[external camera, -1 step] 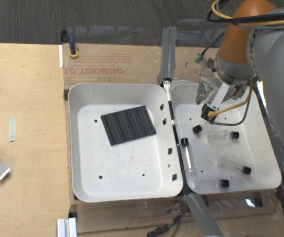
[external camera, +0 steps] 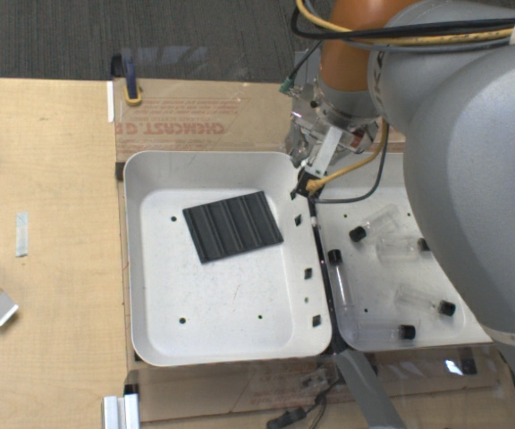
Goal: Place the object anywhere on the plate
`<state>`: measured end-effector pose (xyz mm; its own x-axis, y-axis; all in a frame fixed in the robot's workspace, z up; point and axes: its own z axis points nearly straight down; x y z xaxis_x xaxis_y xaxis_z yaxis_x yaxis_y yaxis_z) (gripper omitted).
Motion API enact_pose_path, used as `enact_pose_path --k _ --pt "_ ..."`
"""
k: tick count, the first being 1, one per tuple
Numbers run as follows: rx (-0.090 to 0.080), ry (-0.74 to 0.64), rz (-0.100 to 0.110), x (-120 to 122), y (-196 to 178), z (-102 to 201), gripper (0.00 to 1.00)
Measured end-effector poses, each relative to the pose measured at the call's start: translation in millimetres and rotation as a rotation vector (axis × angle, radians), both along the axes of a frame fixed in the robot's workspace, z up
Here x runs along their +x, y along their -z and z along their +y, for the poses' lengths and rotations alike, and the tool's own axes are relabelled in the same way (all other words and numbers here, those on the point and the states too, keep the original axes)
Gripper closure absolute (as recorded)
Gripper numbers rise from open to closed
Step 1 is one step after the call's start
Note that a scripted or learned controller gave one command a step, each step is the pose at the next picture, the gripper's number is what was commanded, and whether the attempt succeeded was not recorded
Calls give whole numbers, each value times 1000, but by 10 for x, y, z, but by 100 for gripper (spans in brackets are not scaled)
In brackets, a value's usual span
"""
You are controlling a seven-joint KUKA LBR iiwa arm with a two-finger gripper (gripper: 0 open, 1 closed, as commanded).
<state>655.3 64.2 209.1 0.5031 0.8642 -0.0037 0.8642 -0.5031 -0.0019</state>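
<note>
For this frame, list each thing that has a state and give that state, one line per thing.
dark ribbed plate: lying flat in the left bin, tilted, nothing on it.
left bin: holds the plate.
right bin: partly covered by the arm, small black pieces on its floor.
gripper: above the divide between the bins, near their far edge.
arm: reaching in over the right bin.

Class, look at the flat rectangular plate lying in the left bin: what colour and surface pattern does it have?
The plate is dark grey to black with parallel ridges, seen in the camera view.
</note>
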Motion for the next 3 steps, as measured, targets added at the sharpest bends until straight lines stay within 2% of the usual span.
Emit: enact_pose_path --k 1,2,3 --pt "1 -289 2 -459 377 472 100" --pt "0 -5 -1 36 -843 1109 100" --pt "-1 -25 1 -357 -23 1638 100"
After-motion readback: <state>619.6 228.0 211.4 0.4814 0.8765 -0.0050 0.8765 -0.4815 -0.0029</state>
